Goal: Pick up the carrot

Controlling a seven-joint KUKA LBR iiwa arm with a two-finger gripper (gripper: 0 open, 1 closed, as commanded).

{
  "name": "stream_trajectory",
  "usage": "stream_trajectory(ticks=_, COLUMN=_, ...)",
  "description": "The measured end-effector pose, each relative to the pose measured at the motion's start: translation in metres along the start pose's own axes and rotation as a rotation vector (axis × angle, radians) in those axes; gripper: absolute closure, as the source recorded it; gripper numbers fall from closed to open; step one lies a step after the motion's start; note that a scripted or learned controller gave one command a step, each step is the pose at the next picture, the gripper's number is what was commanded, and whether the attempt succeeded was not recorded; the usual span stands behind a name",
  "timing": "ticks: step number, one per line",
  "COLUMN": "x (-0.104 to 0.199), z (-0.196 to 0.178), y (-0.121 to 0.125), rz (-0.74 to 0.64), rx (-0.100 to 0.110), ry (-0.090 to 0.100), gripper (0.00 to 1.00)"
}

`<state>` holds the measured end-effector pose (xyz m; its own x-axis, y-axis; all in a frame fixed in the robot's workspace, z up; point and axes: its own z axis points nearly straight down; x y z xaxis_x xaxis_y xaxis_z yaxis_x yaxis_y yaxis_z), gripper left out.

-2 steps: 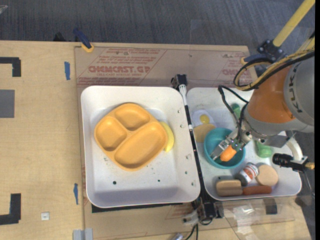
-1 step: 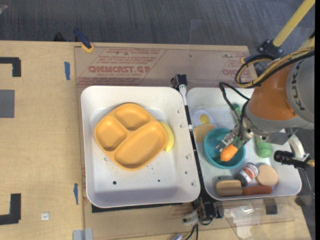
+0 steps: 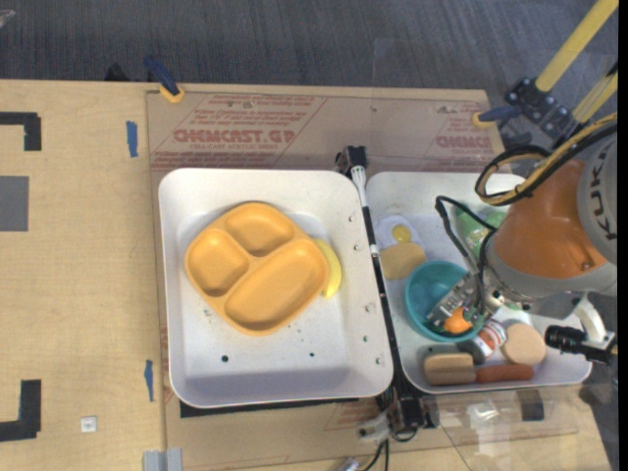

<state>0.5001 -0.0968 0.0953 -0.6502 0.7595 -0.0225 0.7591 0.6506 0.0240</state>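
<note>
The carrot [image 3: 454, 324] is a small orange piece lying in a teal bowl [image 3: 429, 297] in the right bin [image 3: 412, 199]. My gripper [image 3: 463, 309] reaches down into that bowl from the right, its tip right over the carrot and seemingly touching it. The grey wrist and the orange band [image 3: 549, 229] hang above the bin's right half and hide what lies beneath them.
Around the bowl lie a fried-egg toy [image 3: 399, 232], a tan slice [image 3: 402, 260], a green item [image 3: 469, 229], a bun [image 3: 449, 366], a red sausage [image 3: 507, 373] and a peach round piece [image 3: 524, 343]. The left bin [image 3: 186, 361] holds an orange divided plate [image 3: 257, 266] over a yellow item [image 3: 333, 270].
</note>
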Motion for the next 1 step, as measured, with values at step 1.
stream_trajectory(ticks=1, x=0.0409, z=-0.0923, y=0.0437, rz=-0.356, rx=0.011, ry=0.017, gripper=1.0)
